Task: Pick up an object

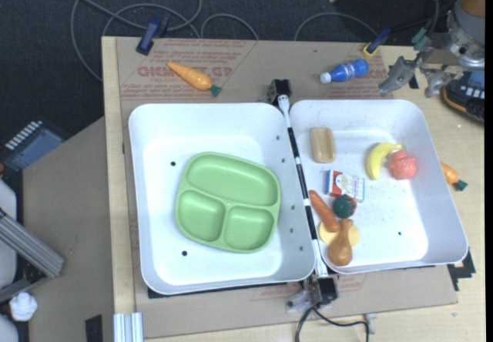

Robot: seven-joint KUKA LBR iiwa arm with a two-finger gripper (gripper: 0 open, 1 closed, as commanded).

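Lowest in the frame, at the right bin's [431, 252] near edge, a brown pear-like piece [341, 244] lies beside a carrot [323, 209]; above them sit a small carton [343, 183], bread [322, 144], a banana [378, 157] and a pink fruit [402, 166]. Judging by this, nothing is picked yet: the gripper [414, 75] hangs at upper right, outside the bin, its fingers apart and holding nothing, so the whole descent and grasp remain

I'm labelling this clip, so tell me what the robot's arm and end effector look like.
The end effector at the upper right is bare grey metal, with thin angular fingers on a boxy metal bracket. Above it the arm is a rounded pale grey cylinder with an orange band near the top edge. A dark cable runs down toward the bracket.
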